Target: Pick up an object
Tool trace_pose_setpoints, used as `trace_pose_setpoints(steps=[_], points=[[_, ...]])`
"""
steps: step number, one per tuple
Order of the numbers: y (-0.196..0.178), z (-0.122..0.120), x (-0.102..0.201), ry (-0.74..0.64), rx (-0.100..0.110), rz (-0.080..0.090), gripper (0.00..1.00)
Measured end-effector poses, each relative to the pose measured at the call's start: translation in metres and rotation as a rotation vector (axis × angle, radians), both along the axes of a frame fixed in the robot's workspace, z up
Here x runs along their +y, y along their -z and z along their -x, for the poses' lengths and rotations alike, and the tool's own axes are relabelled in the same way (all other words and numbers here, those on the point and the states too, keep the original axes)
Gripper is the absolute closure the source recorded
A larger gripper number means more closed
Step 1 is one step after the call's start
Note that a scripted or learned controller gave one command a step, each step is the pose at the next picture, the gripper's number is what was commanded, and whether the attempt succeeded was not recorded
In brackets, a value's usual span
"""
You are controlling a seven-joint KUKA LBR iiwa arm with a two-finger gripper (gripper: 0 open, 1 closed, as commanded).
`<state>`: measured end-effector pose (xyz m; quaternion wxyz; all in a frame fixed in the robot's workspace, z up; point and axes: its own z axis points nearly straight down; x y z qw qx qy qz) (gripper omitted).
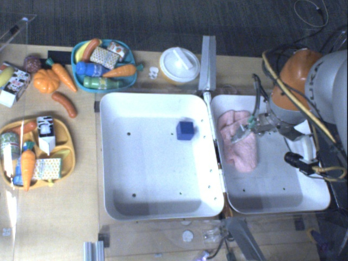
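Observation:
A pink crumpled cloth lies in the left part of the right white bin. A small blue cube sits in the left white bin, toward its upper right. My gripper reaches in from the right and is down over the upper half of the pink cloth, touching or just above it. The grey arm with its orange band and looping cables stands over the bin's right side.
A blue bowl of toy food and a white lidded container stand behind the left bin. A yellow tray of toy items sits at far left, with a toy pumpkin and sausage loose nearby.

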<state>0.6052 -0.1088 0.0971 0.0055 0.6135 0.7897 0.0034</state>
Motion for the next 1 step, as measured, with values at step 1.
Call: trace_pose_setpoints(steps=[1], points=[[0.0050, 0.0299, -0.0238, -0.081, -0.006, 0.002, 0.00]])
